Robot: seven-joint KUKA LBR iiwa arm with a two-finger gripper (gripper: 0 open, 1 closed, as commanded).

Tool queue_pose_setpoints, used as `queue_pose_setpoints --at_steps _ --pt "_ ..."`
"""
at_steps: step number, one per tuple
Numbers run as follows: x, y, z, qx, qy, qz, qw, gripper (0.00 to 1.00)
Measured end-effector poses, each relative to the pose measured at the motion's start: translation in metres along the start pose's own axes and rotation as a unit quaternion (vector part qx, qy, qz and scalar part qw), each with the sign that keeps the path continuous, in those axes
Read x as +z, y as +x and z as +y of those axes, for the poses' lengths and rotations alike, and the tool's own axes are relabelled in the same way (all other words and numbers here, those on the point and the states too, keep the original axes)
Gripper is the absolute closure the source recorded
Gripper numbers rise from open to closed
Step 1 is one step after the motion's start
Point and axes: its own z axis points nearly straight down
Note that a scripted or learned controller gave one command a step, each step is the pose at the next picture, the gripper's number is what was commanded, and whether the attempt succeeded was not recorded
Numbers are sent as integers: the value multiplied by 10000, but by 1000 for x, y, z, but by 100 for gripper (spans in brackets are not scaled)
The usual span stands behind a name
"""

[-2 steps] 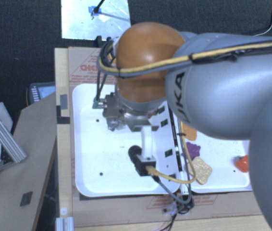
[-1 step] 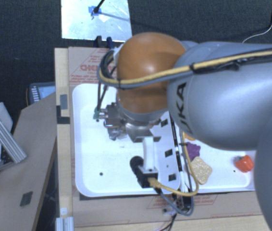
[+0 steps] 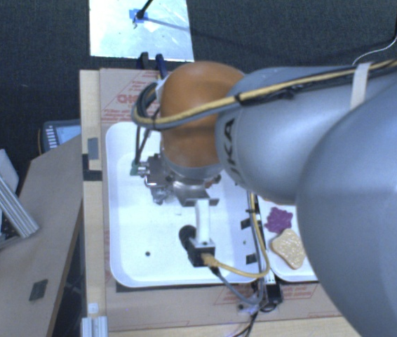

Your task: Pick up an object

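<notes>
tool [image 3: 160, 188] over left bin [image 3: 128, 248], its grip cannot be told, right bin [image 3: 305, 276] holding purple piece [image 3: 279, 220], tan cracker [image 3: 288, 248]

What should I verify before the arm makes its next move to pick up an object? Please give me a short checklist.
1. Object available: ok; a purple piece and a tan piece lie in the right bin.
2. Wrist above an object: not ok; it hangs over the left bin.
3. The two pieces apart: cannot tell; they lie very close.
4. Rest of the right bin seen: not ok; the arm covers it.
</notes>
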Motion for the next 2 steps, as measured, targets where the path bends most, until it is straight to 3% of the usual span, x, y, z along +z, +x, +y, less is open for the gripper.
queue_pose_setpoints --at_steps 1,2 --pt "-14 -90 -31 39 -12 -1 10000 100" --pt "54 -113 -8 11 7 0 10000 100"
